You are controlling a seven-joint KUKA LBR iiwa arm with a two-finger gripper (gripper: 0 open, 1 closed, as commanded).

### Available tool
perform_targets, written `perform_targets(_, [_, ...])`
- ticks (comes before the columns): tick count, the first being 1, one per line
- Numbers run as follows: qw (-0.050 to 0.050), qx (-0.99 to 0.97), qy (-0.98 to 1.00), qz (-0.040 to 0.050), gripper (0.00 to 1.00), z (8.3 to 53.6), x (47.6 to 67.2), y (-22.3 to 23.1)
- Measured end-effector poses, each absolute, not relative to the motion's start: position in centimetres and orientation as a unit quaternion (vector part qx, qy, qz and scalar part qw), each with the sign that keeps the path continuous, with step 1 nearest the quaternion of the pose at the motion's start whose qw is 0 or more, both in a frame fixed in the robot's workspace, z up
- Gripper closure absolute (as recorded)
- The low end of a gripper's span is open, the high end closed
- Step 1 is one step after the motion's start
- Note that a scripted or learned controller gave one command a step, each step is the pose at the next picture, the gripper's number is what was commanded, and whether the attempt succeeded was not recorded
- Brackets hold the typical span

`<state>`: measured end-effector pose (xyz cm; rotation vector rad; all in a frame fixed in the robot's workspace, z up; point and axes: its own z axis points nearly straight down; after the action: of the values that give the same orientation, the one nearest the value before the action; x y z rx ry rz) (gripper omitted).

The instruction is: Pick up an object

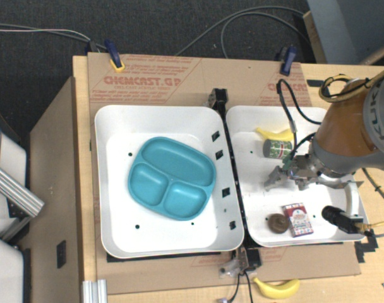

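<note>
Two white bins (110,188) lie side by side: the left holds a teal divided plate (172,177), the right the small pickables, within the arm's reach. The gripper (287,174) hangs low with fingers spread, empty, just near of the green can (277,148) and yellow banana (274,133); the red card box (297,219) and brown lump (278,223) lie nearer.

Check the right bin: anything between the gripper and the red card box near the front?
No. In the camera view, only bare white bin floor lies between the gripper and the red card box. A brown round object sits just left of the box, off that line.
</note>
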<state>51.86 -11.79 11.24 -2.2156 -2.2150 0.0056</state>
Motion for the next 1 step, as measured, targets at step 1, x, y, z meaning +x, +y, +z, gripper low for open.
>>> perform_targets(1, [0.003,-0.707,-0.707,0.0008,0.0,8.33,51.81,-11.71])
